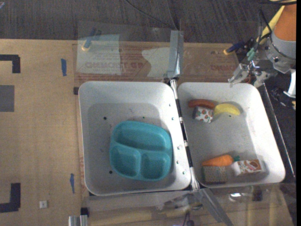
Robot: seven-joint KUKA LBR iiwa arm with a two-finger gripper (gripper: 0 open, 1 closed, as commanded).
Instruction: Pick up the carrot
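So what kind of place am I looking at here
Probably a robotics lab test bench: two white bins on a taped wooden board, toy food like a carrot, and a robot arm trailing cables.

grey arm [285, 46] with orange band, yellow cable looped above, silvery metal hand [245, 73], coloured wires

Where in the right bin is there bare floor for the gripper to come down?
The right bin has bare floor mid-bin, between the yellow item above and the carrot below. Its near edge is crowded: carrot, sponge and carton bunch together. The gripper sits past the far rim.
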